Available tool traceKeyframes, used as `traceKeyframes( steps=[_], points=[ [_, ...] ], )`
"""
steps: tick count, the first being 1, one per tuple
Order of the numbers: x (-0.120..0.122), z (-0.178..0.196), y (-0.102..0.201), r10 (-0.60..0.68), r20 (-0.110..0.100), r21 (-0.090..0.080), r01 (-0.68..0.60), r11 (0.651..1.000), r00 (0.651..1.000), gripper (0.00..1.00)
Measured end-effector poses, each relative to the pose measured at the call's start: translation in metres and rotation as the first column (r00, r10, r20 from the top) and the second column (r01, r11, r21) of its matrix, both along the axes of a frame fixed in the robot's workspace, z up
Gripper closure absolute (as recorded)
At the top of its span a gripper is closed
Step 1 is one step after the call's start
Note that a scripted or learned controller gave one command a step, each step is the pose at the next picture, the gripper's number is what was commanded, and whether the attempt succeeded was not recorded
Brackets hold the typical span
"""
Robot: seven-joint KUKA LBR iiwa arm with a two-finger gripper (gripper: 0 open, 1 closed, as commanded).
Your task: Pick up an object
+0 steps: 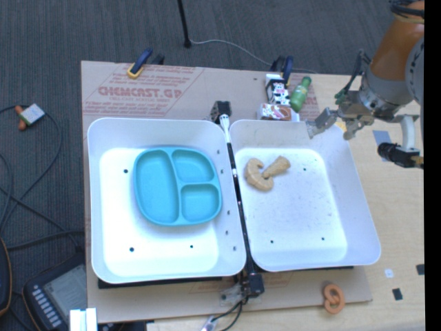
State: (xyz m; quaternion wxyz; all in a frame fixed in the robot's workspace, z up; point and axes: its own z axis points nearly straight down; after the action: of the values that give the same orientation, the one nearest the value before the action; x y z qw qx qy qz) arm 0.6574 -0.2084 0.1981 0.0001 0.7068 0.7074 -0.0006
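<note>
Arm: cut off at the upper right edge; the orange band and grey wrist are seen, the rest is out of frame.

Gripper (333, 124): poised over the far right rim of the right bin (358, 205). The fingers appear spread, nothing between them; fine detail is hard to make out.

Pastry (265, 172): tan, curled, lying in the right bin's far left part, well apart from the gripper. Bare floor is left around it toward the near and right walls.

Left bin (110, 254): a blue divided plate (178, 186) is set at its centre.

Tabletop (396, 254): a small orange ring (333, 297) lies near the front edge.
</note>
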Motion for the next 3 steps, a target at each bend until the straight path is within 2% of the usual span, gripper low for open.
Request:
traceKeyframes(
  steps=[1,2,3],
  points=[
    [-0.059,-0.110,0.024,0.000,0.006,-0.001,0.000,1.000,1.000,0.00],
    [-0.059,-0.100,0.023,0.000,0.010,-0.005,0.000,1.000,1.000,1.00],
    [-0.059,-0.100,0.023,0.000,0.009,-0.004,0.000,1.000,1.000,0.00]
  ],
)
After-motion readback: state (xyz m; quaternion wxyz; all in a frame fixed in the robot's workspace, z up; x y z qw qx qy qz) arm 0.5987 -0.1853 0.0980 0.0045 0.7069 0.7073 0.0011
